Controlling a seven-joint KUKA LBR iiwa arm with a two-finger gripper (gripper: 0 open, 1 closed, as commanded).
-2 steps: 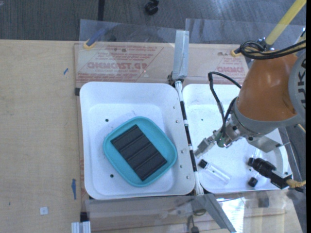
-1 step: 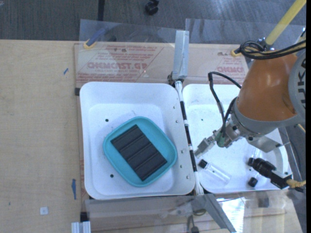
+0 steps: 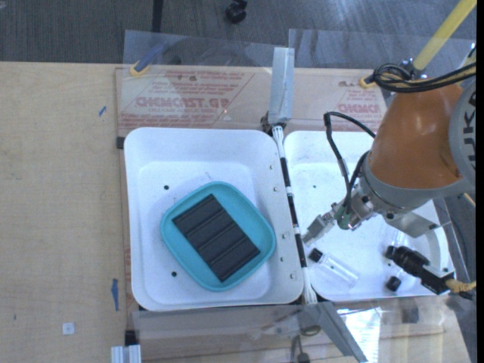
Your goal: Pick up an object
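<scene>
We see the gripper (image 3: 311,231) low in the right bin (image 3: 321,157), close to the divider (image 3: 286,195) — whether it grips anything we cannot tell. Just below it, near the divider, lies a small clear tube with a black cap (image 3: 330,264). Across the divider, in the left bin (image 3: 144,203), rests a teal tray (image 3: 217,235) with a dark ribbed insert.
</scene>
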